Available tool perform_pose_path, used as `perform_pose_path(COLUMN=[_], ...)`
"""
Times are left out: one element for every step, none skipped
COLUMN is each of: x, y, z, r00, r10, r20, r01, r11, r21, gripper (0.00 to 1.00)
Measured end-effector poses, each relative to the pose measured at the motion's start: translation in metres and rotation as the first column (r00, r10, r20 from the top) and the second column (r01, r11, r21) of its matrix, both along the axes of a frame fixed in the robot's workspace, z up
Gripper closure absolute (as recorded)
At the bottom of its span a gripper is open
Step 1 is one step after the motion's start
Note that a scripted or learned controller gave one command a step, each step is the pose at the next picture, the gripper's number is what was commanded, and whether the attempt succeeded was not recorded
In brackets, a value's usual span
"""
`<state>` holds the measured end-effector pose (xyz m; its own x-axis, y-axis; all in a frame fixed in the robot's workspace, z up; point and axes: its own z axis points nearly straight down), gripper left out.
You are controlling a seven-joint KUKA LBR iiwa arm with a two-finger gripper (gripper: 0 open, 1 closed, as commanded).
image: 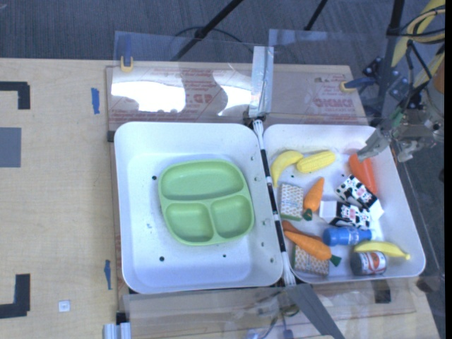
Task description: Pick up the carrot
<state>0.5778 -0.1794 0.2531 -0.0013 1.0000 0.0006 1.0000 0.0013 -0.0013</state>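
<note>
Camera view looks down on a pale wooden worktop (56, 210) carrying two shallow white bins side by side. One left bin (134, 260) holds a single green divided plate (205, 201) with three compartments, one long section toward 12 o'clock and two smaller ones toward 6 o'clock. One right bin (413, 249) holds the clutter. Three orange carrot-like pieces can be counted there: a small carrot (313, 197) standing near the bin's centre, a longer carrot (307, 243) lying at about 7 o'clock from the centre with its green end toward 4 o'clock, and a redder orange piece (362, 173) at about 2 o'clock, just below the claw. Two bananas are present, one curved banana (282, 164) at 11 o'clock and one banana (381, 248) at 5 o'clock. One yellow corn cob (315, 162) lies beside the upper banana, at 12 o'clock. One black-and-white patterned item (355, 202) sits at 3 o'clock, one blue bottle (346, 236) lies just under it, and one dark can (369, 263) rests at 5 o'clock, touching the lower banana. Two tan patterned packets appear, one packet (291, 199) just left of the small carrot and one packet (309, 261) at 6 o'clock under the longer carrot. The claw (373, 145) hangs over the right bin's 2 o'clock corner, beside the redder piece; whether its fingers are spread or pressed together cannot be told, and nothing is seen between them.
</note>
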Motion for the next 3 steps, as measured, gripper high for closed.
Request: perform_pose_path(x=[0.005, 0.035, 0.018], y=[0.056, 0.012, 0.056], z=[-0.076, -0.081, -0.150], r00=[0.997, 1.000, 1.000], r10=[-0.077, -0.017, 0.028], r20=[0.000, 0.004, 0.004], r01=[0.077, 0.017, -0.028], r11=[0.997, 1.000, 1.000], r21=[0.000, -0.003, -0.002], gripper=[0.00, 0.00, 0.00])
